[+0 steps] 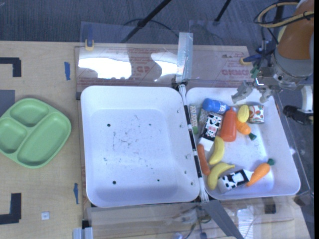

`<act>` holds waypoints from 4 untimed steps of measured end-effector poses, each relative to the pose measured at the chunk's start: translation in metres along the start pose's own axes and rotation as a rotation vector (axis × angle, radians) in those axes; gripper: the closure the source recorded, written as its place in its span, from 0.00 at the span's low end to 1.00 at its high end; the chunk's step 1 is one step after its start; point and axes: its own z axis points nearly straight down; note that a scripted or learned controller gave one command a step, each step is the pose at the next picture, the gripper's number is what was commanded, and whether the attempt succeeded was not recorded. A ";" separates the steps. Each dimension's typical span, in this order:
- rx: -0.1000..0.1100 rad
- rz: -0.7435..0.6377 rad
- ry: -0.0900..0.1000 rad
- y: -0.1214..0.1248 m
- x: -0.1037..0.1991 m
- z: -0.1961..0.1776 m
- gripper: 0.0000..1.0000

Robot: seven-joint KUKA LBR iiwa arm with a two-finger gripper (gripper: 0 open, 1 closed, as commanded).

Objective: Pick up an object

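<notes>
Presently the end effector (253,91) is seen poised over the far right corner of the right bin (288,148), with its two fingers spread apart and nothing held between them. All the candidate objects are gathered in that same bin, while the left bin (94,103) carries nothing to pick. Nearest to the fingers, a small yellow toy (242,113) and a little red-and-white carton (256,114) are found just beside and slightly nearer the camera than the fingertips. A blue toy (214,105) lies to the camera's left of them, and an orange bottle (229,125) is set beyond that, its long axis running roughly from the far side toward the near side of the bin. Two bananas (217,150) and a carrot (258,173) are placed well apart from the end effector, toward the near rim. A short descent, shifted a little toward the camera, would probably be called for if the yellow toy or the carton is to be taken. A green divided plate (34,132) rests on the bench (40,59), far to the left.
</notes>
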 end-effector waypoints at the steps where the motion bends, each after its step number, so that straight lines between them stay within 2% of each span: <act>1: -0.019 -0.091 0.005 0.004 -0.014 0.092 0.00; 2: -0.040 -0.249 0.004 -0.008 -0.021 0.095 0.00; 3: -0.006 -0.498 -0.003 0.026 0.012 0.078 0.00; 4: -0.003 -0.333 -0.001 -0.033 -0.049 0.117 0.00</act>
